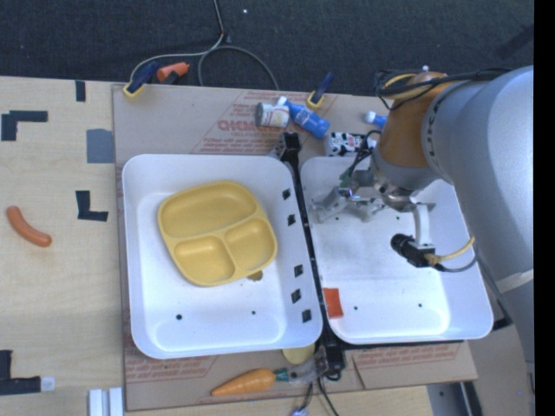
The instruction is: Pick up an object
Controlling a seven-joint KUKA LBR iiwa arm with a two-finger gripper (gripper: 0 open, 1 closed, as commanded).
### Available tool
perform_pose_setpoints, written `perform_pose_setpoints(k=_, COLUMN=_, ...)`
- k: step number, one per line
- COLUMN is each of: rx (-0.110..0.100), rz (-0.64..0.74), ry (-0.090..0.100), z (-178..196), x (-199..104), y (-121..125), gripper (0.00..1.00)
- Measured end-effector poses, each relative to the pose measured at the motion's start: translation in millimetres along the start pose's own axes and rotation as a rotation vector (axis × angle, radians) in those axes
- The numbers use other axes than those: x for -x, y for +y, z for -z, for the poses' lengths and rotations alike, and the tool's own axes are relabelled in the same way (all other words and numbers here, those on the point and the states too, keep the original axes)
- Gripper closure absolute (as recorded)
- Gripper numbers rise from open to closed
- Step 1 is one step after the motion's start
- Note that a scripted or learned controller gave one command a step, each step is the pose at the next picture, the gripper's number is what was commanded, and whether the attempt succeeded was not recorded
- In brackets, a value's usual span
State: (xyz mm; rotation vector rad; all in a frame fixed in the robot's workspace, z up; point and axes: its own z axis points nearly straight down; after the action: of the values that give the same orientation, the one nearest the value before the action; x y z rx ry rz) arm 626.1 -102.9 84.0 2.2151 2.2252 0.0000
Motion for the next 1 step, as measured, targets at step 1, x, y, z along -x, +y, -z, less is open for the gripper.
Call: perform_pose_setpoints(k=1, rx=0.002, rz=-0.002, ry=0.0, z=1.3, x=-1.3, y=44.2, gripper=0.0)
